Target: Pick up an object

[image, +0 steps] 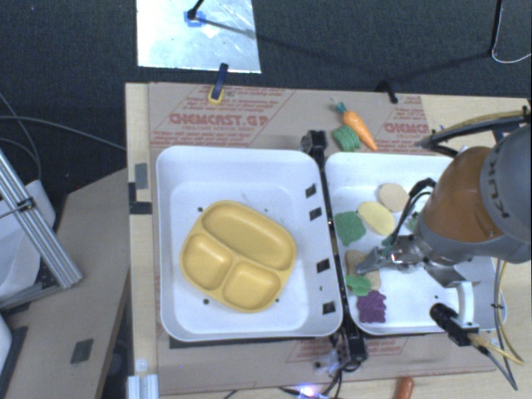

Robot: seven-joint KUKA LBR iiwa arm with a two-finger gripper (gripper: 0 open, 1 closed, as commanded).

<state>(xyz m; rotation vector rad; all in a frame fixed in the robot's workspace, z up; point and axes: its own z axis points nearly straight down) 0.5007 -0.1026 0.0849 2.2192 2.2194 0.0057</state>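
The right bin (416, 306) holds several toy foods along its left side: a beige round piece (392, 195), a yellow piece (376, 218), a green leafy piece (350, 228), a tan piece (356, 261), a small green piece (359, 286) and purple grapes (371, 307). My gripper (374, 258) reaches in from the right and sits low at the tan piece, between the yellow piece and the small green piece. The grey and orange arm (470, 206) covers the bin's right half. Nothing is visibly lifted.
The left bin (174, 173) holds a yellow divided plate (238, 254). A toy carrot (360, 126) and a green toy (345, 139) lie on the cardboard behind the right bin. The divider between the bins (328, 223) runs just left of the toys.
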